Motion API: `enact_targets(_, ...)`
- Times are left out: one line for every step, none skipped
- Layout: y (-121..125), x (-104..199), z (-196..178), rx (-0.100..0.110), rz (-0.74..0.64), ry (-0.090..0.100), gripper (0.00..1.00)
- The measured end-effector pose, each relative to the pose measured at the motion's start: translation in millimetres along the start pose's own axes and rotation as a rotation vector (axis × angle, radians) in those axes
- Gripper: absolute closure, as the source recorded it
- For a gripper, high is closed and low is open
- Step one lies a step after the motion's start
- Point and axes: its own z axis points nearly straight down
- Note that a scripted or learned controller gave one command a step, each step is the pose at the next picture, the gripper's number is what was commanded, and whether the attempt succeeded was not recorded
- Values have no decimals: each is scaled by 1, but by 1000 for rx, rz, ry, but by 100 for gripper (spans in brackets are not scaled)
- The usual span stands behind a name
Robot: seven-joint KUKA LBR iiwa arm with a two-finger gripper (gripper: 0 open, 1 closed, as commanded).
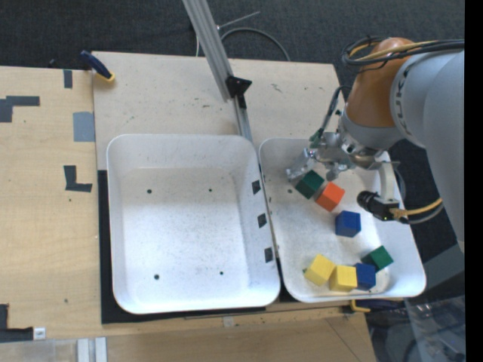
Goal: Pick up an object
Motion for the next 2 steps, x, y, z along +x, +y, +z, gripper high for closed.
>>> enact_targets(6,-2,38,-23,0,-5,0)
enact_targets(10,-3,42,-30,-1,-7,0)
